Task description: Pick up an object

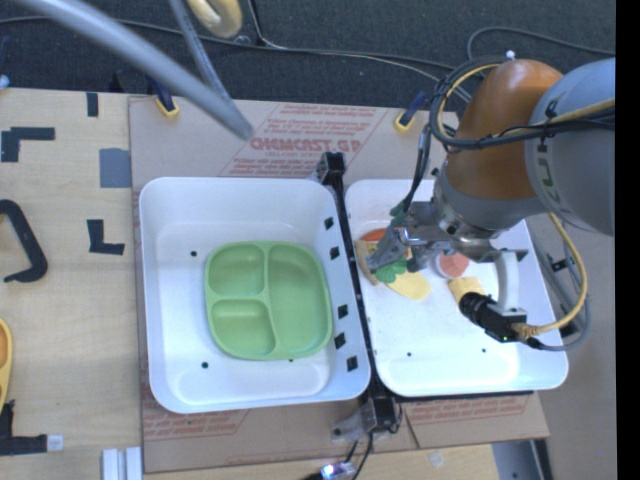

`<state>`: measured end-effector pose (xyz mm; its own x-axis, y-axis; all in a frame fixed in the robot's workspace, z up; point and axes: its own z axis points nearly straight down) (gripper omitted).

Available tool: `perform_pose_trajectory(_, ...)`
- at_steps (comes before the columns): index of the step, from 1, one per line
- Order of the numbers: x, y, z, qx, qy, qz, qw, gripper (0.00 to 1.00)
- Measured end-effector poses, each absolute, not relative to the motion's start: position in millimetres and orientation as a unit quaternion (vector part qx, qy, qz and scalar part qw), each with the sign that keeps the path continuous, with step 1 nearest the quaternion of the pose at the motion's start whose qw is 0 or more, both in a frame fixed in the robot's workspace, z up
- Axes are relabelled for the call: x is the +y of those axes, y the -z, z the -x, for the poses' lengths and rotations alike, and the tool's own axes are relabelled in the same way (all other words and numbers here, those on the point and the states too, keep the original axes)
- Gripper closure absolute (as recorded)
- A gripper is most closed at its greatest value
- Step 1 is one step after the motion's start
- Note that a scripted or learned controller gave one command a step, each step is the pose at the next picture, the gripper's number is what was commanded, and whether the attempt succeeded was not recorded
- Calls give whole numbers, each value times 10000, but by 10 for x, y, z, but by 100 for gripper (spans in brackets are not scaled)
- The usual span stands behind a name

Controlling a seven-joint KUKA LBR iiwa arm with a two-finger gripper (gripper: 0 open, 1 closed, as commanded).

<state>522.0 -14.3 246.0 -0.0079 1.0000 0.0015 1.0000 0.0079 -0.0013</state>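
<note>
Camera view has the gripper (392, 251) low at the right bin's (470, 368) left edge, down among a cluster of small items. Whether it is apart or clamped, I cannot tell. A green piece (392, 266) sits right under it, a yellow piece (410, 287) just beside, a red one (455, 265) near. Best bet: settle squarely on one piece, then lift straight up.

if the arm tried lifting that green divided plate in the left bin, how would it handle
The green plate looks like rigid moulded plastic, so probably stiff and light. It lies flat in the left bin, so the gripper may struggle to catch its low rim. It seems unlikely to roll.
</note>
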Motion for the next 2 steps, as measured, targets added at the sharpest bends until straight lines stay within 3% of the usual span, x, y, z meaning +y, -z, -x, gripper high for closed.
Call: perform_pose_trajectory(2,854,-2151,-5529,-7091,-8,7051,6,100)
